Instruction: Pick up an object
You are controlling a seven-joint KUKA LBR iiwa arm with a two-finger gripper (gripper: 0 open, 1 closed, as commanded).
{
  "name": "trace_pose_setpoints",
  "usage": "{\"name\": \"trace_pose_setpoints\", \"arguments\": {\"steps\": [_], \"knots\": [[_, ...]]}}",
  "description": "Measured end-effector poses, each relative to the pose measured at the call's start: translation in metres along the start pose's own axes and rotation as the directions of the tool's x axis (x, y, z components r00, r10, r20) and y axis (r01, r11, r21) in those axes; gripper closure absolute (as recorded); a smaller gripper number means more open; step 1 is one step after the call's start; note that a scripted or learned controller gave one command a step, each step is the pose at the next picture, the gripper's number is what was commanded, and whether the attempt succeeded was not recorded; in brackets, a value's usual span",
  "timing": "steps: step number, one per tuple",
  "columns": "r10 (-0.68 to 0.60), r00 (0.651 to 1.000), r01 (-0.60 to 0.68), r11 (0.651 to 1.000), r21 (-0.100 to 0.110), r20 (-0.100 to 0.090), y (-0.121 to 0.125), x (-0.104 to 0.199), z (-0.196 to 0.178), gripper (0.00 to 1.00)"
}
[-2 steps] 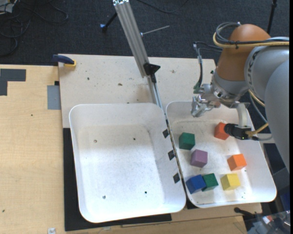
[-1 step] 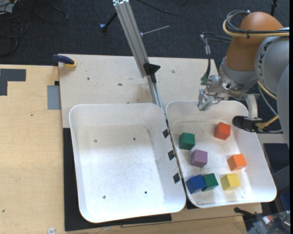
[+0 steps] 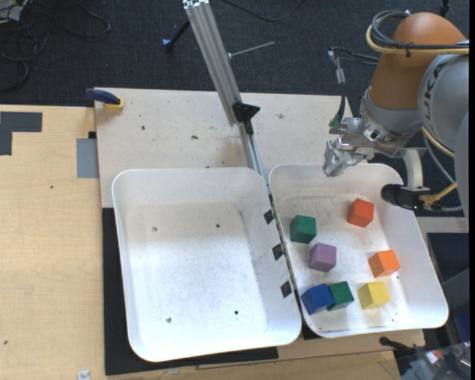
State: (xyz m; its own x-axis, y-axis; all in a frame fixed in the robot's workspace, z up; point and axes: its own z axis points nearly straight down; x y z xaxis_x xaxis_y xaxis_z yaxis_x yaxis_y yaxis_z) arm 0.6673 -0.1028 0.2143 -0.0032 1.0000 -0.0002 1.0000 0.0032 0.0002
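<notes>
The right bin [image 3: 427, 291] holds several small cubes: a red one [image 3: 361, 212], an orange one [image 3: 384, 262], a yellow one [image 3: 373, 294], a purple one [image 3: 323, 256], a dark green one [image 3: 303, 229], a blue one [image 3: 317, 298] and a smaller green one [image 3: 341, 294] beside the blue. My gripper [image 3: 336, 163] hangs above the bin's far edge, up and to the left of the red cube. Nothing shows between its fingers.
The left bin [image 3: 134, 212] sits beside the right one, with black clips along the shared wall. A slanted aluminium post [image 3: 218, 62] rises behind the bins. A blue-and-yellow clamp [image 3: 104, 97] lies at the board's far left corner.
</notes>
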Motion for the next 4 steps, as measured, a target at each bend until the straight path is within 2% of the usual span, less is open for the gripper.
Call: {"name": "trace_pose_setpoints", "arguments": {"steps": [1, 2, 3, 4], "knots": [[0.000, 1.000, 0.000, 1.000, 0.005, -0.003, -0.017, 0.052, 0.006, 1.00], [0.000, 1.000, 0.000, 1.000, 0.005, -0.002, -0.048, 0.093, 0.000, 1.00], [-0.002, 1.000, 0.002, 1.000, 0.005, -0.003, -0.064, 0.151, -0.009, 1.00], [-0.001, 1.000, 0.001, 1.000, 0.005, -0.003, -0.083, 0.197, -0.024, 1.00]]}}
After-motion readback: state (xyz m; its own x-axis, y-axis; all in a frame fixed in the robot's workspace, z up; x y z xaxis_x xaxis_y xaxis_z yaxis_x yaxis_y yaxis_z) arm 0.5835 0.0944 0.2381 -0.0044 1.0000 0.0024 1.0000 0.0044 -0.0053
